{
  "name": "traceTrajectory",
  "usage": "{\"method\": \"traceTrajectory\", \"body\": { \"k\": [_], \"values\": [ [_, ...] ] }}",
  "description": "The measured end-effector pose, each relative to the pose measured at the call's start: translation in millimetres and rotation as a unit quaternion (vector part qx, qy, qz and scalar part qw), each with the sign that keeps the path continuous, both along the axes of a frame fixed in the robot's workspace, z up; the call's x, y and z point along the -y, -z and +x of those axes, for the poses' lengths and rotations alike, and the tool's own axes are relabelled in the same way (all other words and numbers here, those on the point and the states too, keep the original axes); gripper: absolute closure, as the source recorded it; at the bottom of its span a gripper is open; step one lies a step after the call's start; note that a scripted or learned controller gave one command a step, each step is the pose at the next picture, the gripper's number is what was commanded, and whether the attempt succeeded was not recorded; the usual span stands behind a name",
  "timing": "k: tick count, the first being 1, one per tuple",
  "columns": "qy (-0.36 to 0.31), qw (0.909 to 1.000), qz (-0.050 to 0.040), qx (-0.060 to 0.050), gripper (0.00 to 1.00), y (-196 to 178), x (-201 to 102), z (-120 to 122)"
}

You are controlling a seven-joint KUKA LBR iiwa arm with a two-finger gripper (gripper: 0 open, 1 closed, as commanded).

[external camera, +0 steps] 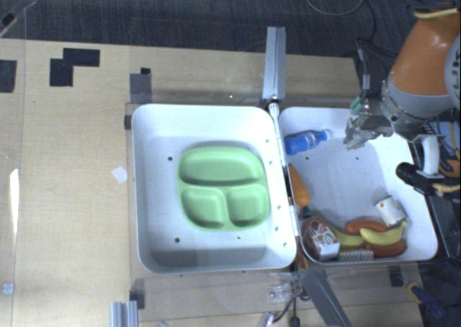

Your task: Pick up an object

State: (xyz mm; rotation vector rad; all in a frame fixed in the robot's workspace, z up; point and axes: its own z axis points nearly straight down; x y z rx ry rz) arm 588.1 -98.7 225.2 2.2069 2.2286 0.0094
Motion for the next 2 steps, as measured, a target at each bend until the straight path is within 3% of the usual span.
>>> {"method": "traceTrajectory", "body": {
  "k": [1, 2],
  "values": [
    [-0.002, 1.0000, 0.0002, 0.003, 1.00, -11.6, -1.2, 1.7],
    [-0.020, 0.9998, -0.0014, 0.000, 1.00, -83.5, 26.4, 63.6]
  ]
}}
